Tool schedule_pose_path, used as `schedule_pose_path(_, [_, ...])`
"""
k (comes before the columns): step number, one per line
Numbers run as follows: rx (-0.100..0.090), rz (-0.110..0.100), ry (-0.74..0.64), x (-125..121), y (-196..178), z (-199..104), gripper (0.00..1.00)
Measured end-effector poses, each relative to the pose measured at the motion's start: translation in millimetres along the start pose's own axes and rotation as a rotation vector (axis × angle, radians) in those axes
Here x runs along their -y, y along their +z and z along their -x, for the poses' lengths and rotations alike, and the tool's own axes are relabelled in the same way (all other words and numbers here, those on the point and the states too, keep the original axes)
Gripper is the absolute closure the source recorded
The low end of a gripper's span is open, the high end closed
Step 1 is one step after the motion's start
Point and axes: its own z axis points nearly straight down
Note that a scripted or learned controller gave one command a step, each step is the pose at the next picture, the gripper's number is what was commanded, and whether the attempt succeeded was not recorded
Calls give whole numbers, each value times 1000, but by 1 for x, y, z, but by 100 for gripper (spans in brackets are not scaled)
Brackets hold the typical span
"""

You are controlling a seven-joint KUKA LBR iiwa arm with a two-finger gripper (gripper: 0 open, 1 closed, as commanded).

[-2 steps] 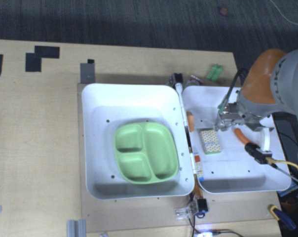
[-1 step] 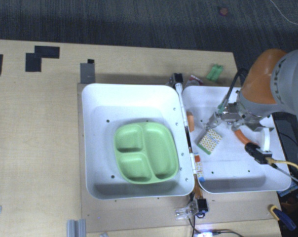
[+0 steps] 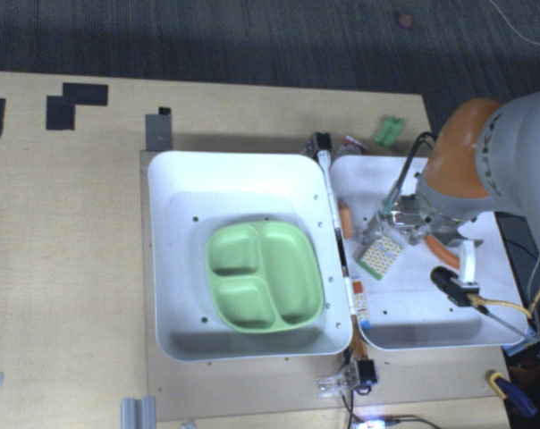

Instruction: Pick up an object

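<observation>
One square packet (image 3: 380, 257), pale with green dots; tilted cornerwise.

Two white bins sit side by side on a pale wooden bench (image 3: 64, 266). The left bin (image 3: 163, 239) holds a green divided plate (image 3: 264, 273) lying flat near its middle. The grey arm (image 3: 511, 159) reaches over the right bin (image 3: 413, 324), its gripper (image 3: 382, 231) low and just above a small dotted packet (image 3: 380, 257). An orange piece (image 3: 442, 251) lies near the packet, on its right. A green item (image 3: 389, 131) rests on the bench beyond the right bin.
</observation>
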Motion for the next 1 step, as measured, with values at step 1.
schedule_pose_path(1, [0, 7, -3, -2, -12, 0, 100])
